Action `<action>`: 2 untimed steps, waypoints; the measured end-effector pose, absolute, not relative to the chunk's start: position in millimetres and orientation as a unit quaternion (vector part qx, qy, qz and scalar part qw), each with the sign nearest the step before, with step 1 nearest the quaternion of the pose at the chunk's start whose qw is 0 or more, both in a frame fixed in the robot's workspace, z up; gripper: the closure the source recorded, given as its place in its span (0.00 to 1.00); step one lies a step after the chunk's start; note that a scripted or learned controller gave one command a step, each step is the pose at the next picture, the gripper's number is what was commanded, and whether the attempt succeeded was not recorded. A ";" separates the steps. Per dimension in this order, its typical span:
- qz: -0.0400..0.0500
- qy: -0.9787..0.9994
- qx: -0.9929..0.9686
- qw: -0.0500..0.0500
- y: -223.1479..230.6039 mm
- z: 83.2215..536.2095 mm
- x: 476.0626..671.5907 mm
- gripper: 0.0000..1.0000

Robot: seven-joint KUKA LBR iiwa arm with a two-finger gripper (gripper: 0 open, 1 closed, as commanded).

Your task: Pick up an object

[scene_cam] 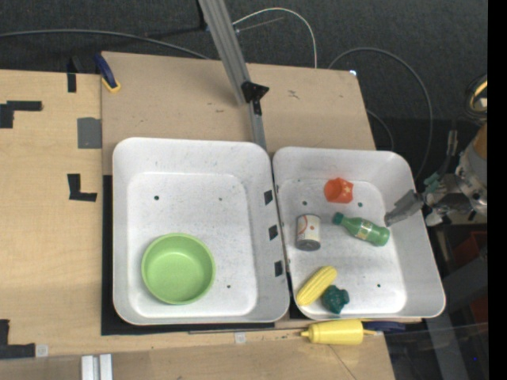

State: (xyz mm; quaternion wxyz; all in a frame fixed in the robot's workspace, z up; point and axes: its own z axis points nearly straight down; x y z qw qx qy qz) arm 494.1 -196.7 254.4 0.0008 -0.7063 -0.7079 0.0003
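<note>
The green plastic bottle (362,229) lies on its side in my right-hand shallow white bin (404,279), its neck pointing left. My claw (404,207) hangs just beside it, over the bin's right rim, with nothing in its grip; how wide it stands I cannot tell. Around the bottle lie a small orange-red lump (339,189), a short grey can (308,232), a yellow corn-shaped toy (316,285) and a dark green knobbly piece (335,299) touching it. The left white bin (190,158) holds a round lime-green bowl (178,268). A yellow plastic bottle (337,332) rests on the pale wooden bench (47,212) beside the right-hand bin's front rim.
</note>
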 end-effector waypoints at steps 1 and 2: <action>0.000 -0.708 -0.706 0.001 -196.8 254.5 494.1 0.00; 0.002 -0.707 -0.707 0.002 -199.2 210.6 492.1 0.00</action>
